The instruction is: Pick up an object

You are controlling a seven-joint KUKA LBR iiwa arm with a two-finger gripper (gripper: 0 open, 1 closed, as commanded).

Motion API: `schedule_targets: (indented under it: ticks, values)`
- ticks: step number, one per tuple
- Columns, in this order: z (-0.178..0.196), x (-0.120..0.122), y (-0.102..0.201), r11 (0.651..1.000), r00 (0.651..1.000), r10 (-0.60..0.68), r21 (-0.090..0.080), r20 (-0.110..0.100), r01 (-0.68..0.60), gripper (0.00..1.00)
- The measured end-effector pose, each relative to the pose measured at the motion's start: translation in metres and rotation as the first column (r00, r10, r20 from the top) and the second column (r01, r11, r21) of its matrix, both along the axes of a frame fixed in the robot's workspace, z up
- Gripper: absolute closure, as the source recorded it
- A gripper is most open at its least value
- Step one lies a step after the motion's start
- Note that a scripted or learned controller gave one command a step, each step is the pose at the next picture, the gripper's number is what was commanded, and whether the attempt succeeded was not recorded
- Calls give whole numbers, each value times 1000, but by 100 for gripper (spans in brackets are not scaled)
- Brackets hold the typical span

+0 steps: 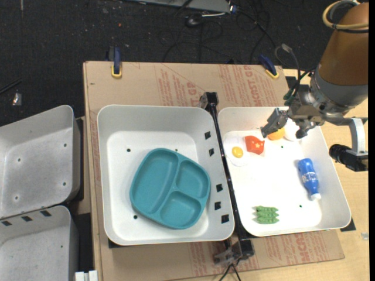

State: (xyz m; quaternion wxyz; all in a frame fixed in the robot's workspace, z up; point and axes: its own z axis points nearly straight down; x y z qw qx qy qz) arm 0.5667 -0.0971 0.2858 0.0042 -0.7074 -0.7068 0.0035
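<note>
My gripper (287,127) hangs over the back of the right bin (281,192), its two dark fingers spread apart with nothing between them. An orange-yellow object (276,135) sits just below and between the fingers, partly hidden by them. To its left lies a red piece (254,144), and further left a fried egg toy (237,153). A blue bottle (309,177) lies near the bin's right side. A green pea pod (266,215) rests near the front.
The left bin (117,157) holds a teal divided plate (170,188). A black divider (218,151) runs between the bins. White lids (35,157) lie off to the left. Blue-yellow clamps (116,63) pin the cardboard at the back.
</note>
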Motion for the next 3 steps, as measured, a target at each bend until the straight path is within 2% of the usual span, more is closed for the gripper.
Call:
schedule_targets:
  ticks: [1, 3]
  values:
    - [6, 2, 0, 1000, 1000, 2, -1, 10, -2, 0]
    - [-94, 14, -5, 1000, 1000, -1, -1, 7, 1, 0]
